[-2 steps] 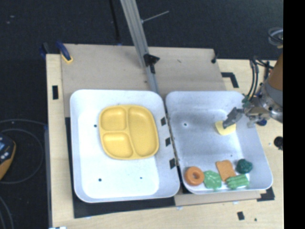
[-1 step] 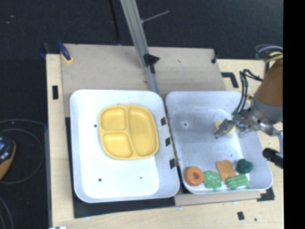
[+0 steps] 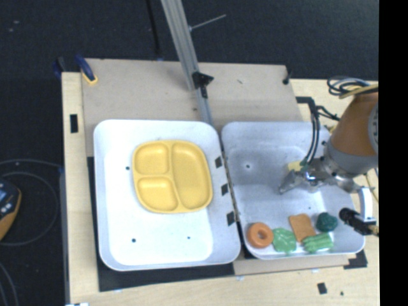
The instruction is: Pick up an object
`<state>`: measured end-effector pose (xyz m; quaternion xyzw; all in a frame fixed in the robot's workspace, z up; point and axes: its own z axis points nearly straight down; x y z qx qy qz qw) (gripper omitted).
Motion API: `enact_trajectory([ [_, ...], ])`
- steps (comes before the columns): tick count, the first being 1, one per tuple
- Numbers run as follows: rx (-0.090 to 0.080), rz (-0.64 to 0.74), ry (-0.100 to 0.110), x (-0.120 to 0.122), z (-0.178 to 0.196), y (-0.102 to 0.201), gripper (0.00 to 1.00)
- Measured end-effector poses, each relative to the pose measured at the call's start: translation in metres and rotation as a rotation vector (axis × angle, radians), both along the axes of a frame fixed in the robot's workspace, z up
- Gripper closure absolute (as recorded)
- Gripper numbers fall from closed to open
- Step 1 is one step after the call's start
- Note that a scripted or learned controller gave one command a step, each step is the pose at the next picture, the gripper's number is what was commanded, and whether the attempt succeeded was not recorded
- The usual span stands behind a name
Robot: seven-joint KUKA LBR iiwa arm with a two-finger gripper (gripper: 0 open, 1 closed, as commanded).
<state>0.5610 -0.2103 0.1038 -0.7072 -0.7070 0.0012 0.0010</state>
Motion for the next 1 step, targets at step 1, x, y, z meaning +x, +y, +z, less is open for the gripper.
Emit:
enact_trajectory([
  [1, -0.003, -0.003, -0.009, 0.002, 0.0146, -0.0019, 1.0],
])
